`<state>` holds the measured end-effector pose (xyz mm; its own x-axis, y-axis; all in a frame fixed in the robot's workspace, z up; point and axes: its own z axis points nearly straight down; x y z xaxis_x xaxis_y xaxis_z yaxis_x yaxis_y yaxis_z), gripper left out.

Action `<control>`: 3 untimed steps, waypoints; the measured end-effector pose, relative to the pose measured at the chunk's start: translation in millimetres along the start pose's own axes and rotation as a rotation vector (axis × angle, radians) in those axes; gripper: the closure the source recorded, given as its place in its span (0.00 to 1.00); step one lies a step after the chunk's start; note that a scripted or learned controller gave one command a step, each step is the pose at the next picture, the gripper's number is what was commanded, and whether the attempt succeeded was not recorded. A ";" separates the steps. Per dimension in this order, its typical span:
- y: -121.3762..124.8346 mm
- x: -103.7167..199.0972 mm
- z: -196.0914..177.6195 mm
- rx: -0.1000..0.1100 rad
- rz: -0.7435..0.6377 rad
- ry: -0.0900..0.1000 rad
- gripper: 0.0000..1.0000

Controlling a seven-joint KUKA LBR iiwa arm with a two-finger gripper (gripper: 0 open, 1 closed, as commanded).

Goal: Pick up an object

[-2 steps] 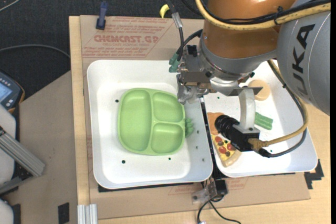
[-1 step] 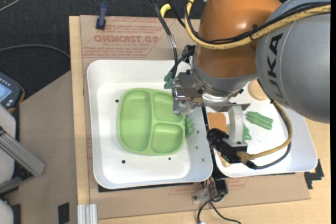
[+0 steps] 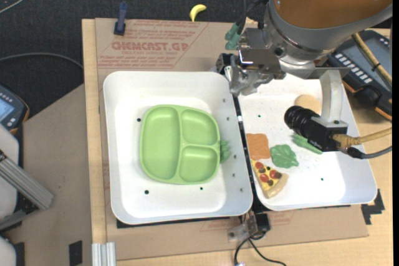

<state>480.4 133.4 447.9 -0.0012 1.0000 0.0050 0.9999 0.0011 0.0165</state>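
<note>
My gripper (image 3: 244, 83) hangs over the far end of the wall between the two bins, above the right bin's (image 3: 349, 193) far left corner. Nothing shows between its fingers. In the right bin's near left part lie an orange-brown toast slice (image 3: 258, 146), a green leaf (image 3: 285, 156) and a pizza slice (image 3: 270, 178), all well nearer the camera than the gripper. A tan round piece (image 3: 306, 102) lies further back, partly hidden. The left bin (image 3: 121, 134) holds a green divided plate (image 3: 179, 144) with a small green scrap (image 3: 224, 150) at its right edge.
The bins stand on a cardboard sheet (image 3: 156, 43). A blue clip (image 3: 120, 19) and a yellow banana-shaped toy (image 3: 197, 10) lie at its far edge. Cables and dark floor surround the bench. A thin green piece (image 3: 305, 144) lies mid right bin.
</note>
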 end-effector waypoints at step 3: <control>55.5 -92.1 268.9 0.021 0.004 -0.006 1.00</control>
<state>540.4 42.7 179.4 0.0031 1.0000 -0.0013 1.0000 -0.0031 -0.0050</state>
